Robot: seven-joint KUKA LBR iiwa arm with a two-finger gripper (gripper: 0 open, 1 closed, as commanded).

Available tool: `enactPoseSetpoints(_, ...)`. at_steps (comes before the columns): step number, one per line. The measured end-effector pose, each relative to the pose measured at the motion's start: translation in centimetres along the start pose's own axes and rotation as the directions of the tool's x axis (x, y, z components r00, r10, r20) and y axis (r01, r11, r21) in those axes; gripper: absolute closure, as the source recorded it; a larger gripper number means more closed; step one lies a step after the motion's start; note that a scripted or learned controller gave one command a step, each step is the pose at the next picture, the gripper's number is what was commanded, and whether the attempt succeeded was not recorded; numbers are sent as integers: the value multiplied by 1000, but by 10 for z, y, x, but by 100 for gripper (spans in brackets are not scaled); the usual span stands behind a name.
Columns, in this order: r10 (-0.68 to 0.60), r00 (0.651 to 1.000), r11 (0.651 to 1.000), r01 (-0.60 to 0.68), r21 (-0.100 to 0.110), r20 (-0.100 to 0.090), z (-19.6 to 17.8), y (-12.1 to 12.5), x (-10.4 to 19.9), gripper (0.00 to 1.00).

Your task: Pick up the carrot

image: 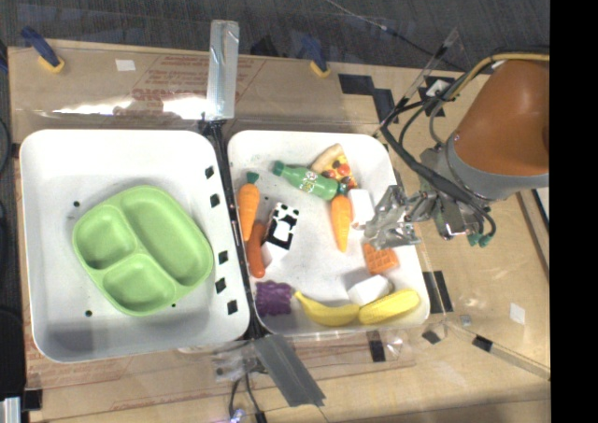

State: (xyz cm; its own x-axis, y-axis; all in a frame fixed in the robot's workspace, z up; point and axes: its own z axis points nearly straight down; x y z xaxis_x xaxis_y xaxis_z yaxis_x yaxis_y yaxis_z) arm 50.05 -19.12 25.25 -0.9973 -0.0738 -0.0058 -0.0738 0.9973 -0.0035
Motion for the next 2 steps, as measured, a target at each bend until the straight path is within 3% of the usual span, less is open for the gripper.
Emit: enactPoseSetpoints(2,-10,1000,1000,10,0,0,-19,2,-2,100)
